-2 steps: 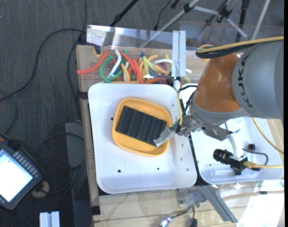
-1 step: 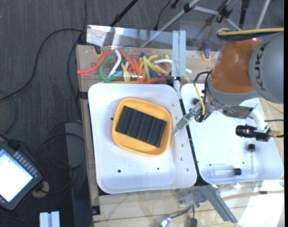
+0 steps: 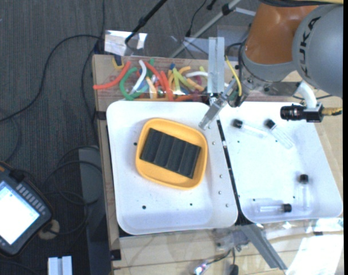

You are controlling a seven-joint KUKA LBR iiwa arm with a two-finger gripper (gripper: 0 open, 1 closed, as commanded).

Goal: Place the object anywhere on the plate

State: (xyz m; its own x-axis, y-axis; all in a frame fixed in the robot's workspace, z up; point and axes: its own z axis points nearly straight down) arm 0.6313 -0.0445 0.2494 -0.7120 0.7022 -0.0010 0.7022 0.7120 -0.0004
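A yellow plate [image 3: 171, 152] lies in the left bin [image 3: 162, 211], toward its back. A dark grey ribbed slab [image 3: 170, 151] rests flat on the plate and covers most of its middle. My gripper [image 3: 213, 112] hangs over the back right corner of the left bin, just beyond the plate's far right corner and close to the divider between the bins. I see nothing held in it. The grey arm with its orange band [image 3: 277, 22] comes in from the upper right.
The right bin [image 3: 277, 171] holds several clear tubes with black caps, among them one near the front [image 3: 271, 208] and one near the back [image 3: 248, 128]. Coloured cables [image 3: 157, 80] lie piled behind the left bin. A black camera fitting [image 3: 300, 113] sticks out over the right bin's back.
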